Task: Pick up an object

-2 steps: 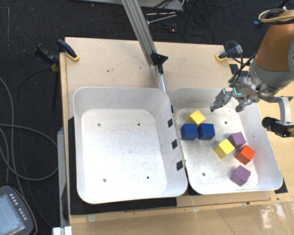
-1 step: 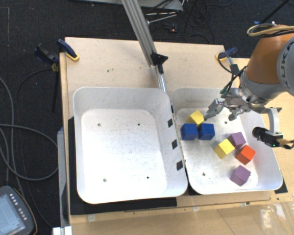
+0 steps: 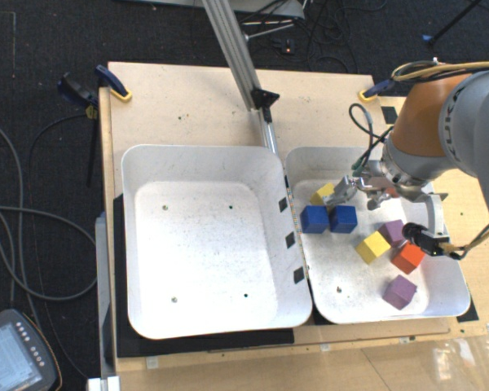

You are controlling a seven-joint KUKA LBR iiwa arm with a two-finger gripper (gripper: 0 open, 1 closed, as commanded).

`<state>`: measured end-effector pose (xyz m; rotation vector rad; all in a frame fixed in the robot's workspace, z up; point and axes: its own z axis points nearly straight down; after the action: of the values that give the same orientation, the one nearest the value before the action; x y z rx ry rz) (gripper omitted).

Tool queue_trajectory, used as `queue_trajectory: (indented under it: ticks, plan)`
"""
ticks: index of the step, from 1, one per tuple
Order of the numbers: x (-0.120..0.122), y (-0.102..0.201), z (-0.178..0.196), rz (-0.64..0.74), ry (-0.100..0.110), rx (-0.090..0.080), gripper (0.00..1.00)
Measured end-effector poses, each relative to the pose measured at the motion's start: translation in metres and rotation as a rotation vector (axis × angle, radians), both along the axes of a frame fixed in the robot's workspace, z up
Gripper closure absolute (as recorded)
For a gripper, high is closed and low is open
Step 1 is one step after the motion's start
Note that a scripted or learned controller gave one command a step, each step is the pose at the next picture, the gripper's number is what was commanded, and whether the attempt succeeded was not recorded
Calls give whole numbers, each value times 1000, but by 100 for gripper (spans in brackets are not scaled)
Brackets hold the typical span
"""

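Blocks are lying scattered in the right-hand bin (image 3: 448, 300) as the grey arm (image 3: 464, 129) is reaching in from the right, its jaws (image 3: 348, 187) hanging low over the bin's upper left part. How far the jaws are standing apart cannot be told from this angle, and nothing is showing between them.

Directly beneath and just in front of the jaws, two blue blocks are sitting side by side, the left blue block (image 3: 314, 219) close against the right blue block (image 3: 343, 218), their shared long axis running across the bin. A small yellow block (image 3: 324, 193) is lying just beside the jaws, toward the bin's dividing wall.

Farther toward the near right corner, a larger yellow block (image 3: 373, 247), an orange block (image 3: 407, 258) and a purple block (image 3: 400, 292) are resting apart from the jaws; another purple block (image 3: 392, 230) is sitting just behind the orange one.

By the look of it, the nearest candidates are the small yellow block and the blue pair, with only a short descent needed. The left-hand bin (image 3: 147, 169) is sitting alongside on the surface (image 3: 187, 96).
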<state>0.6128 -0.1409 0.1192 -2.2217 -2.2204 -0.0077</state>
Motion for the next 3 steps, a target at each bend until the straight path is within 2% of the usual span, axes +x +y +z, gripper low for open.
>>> queue_trajectory:
  ticks: [1,2,3]
  plan:
    - [4,-3,-2,0,-14,-9,0]
    - [5,-2,7,-1,-17,-8,100]
    - [13,-8,67,2,-4,-6,100]
